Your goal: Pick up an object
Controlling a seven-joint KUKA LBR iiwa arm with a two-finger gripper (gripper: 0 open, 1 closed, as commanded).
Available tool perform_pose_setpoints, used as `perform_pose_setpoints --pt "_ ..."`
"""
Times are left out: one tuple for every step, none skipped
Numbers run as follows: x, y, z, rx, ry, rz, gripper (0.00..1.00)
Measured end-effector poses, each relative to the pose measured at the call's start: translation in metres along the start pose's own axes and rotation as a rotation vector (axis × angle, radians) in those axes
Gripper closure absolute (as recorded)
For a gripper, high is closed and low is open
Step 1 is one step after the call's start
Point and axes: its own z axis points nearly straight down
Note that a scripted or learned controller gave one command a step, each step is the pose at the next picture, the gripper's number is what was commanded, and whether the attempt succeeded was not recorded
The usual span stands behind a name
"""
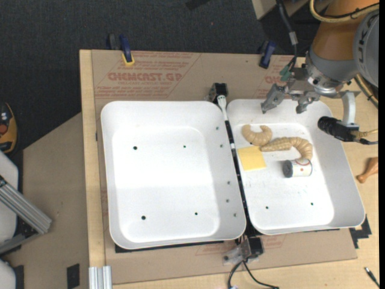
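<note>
My gripper (286,103) hangs over the far edge of the right bin (337,212), its two grey fingers spread apart with nothing between them. Below it in that bin lie a tan curved worm-like toy (278,141), a yellow square block (251,159) and a small white cylinder with a dark end (297,169). The toy's curled end lies a short way in front of the fingers. The block sits by the bin's left wall, the cylinder just right of it under the toy's tail.
The left bin (117,161) stands beside the right one, with a black hinge strip (231,155) between them. Blue clamps (125,48) (266,53) grip the board's far edge. A black cable plug (338,129) juts over the right bin's right rim.
</note>
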Motion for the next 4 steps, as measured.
perform_pose_setpoints --pt "0.0 0.001 -0.011 -0.003 -0.001 -0.001 1.0" --pt "0.079 0.018 -0.076 -0.008 -0.001 -0.006 1.0" --pt "0.14 0.018 -0.216 -0.019 0.002 -0.008 1.0" --pt "0.215 -0.03 -0.144 0.009 0.001 -0.008 1.0"
